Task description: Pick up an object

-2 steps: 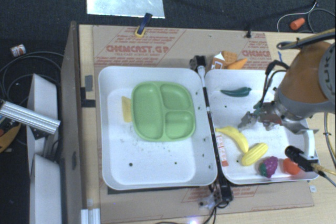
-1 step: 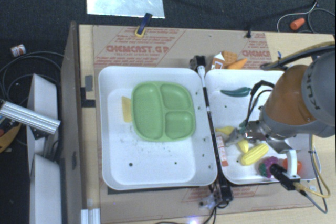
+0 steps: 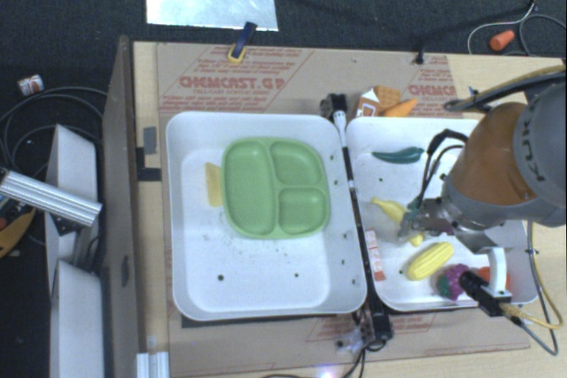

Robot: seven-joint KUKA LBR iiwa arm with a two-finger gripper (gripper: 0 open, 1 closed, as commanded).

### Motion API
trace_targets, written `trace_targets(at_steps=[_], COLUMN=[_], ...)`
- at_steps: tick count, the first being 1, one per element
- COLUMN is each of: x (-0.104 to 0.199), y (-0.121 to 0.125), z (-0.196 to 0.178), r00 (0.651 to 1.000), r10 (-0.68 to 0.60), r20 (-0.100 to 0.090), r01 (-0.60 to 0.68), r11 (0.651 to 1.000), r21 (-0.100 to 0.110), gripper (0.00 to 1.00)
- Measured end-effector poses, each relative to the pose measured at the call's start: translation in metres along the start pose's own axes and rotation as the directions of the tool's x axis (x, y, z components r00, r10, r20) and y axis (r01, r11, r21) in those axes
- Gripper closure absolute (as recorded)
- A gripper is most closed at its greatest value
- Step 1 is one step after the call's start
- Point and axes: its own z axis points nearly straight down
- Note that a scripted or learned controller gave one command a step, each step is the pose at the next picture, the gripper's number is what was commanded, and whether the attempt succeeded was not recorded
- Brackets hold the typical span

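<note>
Over in the right bin (image 3: pixel 381 133), you are looking at a yellow banana (image 3: pixel 388 208) lying with its long axis running from upper left to lower right, its lower end reaching toward the gripper (image 3: pixel 415 224). How far the gripper is opened you cannot tell, since dark wrist parts are crowding it. Just below it, a corn cob (image 3: pixel 429 259) is lying slanted, lower left to upper right, with a purple object (image 3: pixel 453 280) beside it. A green pepper (image 3: pixel 398 155) is resting near the bin's far wall, with bare floor between it and the banana. The grey arm (image 3: pixel 505 164) is covering the bin's right side. The left bin (image 3: pixel 190 279) is holding a green divided plate (image 3: pixel 275 188).
</note>
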Motion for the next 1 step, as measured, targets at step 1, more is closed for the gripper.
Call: trace_targets(at_steps=[1], x=[0.0629], y=[0.0433], z=[-0.0945], r00=[1.000], r10=[-0.011], r20=[0.000], r01=[0.011], r11=[1.000], r21=[-0.009], gripper=[1.00])
